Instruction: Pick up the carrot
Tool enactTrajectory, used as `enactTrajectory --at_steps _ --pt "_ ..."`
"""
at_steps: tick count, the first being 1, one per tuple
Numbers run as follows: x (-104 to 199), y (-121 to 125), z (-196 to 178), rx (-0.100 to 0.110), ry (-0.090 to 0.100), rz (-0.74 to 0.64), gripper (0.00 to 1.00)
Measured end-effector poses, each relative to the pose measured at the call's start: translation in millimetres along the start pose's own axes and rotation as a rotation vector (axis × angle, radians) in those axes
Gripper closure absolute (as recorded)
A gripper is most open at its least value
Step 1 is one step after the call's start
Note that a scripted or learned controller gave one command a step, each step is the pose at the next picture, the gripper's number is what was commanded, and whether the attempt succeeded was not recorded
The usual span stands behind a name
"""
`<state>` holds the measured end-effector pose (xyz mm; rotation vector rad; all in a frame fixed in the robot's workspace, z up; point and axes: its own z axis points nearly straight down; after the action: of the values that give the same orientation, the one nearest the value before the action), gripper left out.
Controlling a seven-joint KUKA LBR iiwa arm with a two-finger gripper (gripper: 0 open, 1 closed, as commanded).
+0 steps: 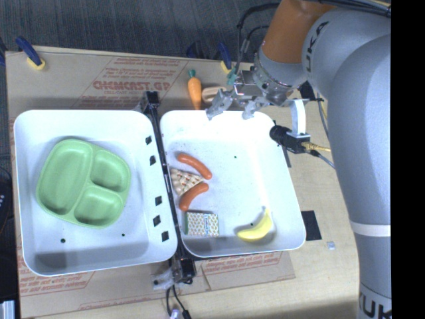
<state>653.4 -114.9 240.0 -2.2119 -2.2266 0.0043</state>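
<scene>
Your tool (234, 108) hangs w/ fingers apart, gripping nothing, just right of the carrot (194, 92) lying on cardboard (133, 78) printed "CHEMCAST GP".

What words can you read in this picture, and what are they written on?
"CHEMCAST GP", in red on the brown board behind the left bin; the smaller red lines around it are too blurred to read.
"KU", dark letters at the foot of the grey arm; the rest is cut off.
More letters on the arm near the orange band are too slanted to read.
</scene>
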Motion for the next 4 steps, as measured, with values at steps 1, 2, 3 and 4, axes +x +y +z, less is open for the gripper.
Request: enactTrajectory --at_steps 1,2,3,4 --pt "-36.6 3.0 148.8 0.000 0.000 0.102 0.00" --pt "-82.3 3.1 119.0 -0.001 0.001 0.526 0.00" --pt "-82.5 -17.1 138.3 0.001 0.001 -0.013 0.00" --pt "-96.0 2.8 107.4 -0.001 0.001 0.504 0.00"
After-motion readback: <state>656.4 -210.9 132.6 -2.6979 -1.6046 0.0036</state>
